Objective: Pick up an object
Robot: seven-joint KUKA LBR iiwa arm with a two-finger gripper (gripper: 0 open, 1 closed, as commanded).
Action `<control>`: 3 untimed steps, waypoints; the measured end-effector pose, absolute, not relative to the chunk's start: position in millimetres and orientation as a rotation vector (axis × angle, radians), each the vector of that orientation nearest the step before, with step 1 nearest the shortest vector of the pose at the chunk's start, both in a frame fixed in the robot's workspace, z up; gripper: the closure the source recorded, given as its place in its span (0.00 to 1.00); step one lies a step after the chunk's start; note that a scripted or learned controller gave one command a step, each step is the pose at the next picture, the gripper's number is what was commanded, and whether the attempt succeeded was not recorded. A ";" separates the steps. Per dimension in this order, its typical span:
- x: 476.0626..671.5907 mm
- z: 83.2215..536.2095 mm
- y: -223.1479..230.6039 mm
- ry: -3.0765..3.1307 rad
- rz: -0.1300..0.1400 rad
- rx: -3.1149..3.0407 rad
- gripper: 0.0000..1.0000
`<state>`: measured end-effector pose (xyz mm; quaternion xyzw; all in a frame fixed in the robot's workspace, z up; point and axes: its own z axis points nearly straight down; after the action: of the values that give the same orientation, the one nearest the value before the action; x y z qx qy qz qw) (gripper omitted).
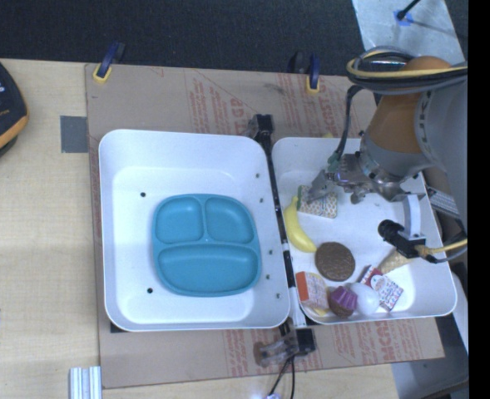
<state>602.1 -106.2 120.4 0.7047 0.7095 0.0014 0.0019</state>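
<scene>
Brown cardboard covers the wooden tabletop [37, 223], and two white bins sit on it side by side. Blue clamps hold the cardboard at the back edge.

The left bin [120, 173] has one thing in it: a blue plate [205, 243] with three sections, lying flat in the middle.

The right bin [438, 302] holds all the small things. A yellow banana [295, 229] lies along its left wall. Just beside it is a round brown cookie [335, 261]. Near the front wall are a purple toy [342, 300], an orange and white packet [314, 290] and a red and white packet [384, 291], all close together. A spotted white packet [322, 205] lies near the back of the bin.

The grey arm reaches in from the right. Its hand [320, 191] is low over the spotted white packet, right at its top edge. I cannot tell if the hand is spread or pressed together, because it is small and dark.

I think the job is only starting. Nothing looks lifted yet; every toy seems to rest on the bin floor. The hand seems to be going for the spotted packet. Grabbing and lifting are left to do.
</scene>
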 end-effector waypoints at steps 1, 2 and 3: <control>513.3 195.8 -88.6 2.225 -0.001 2.224 0.00; 489.5 96.6 -109.2 2.232 -0.013 2.226 0.00; 492.5 112.2 -109.5 2.229 -0.005 2.220 1.00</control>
<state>492.5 -109.5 112.2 0.7056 0.7086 -0.0017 -0.0021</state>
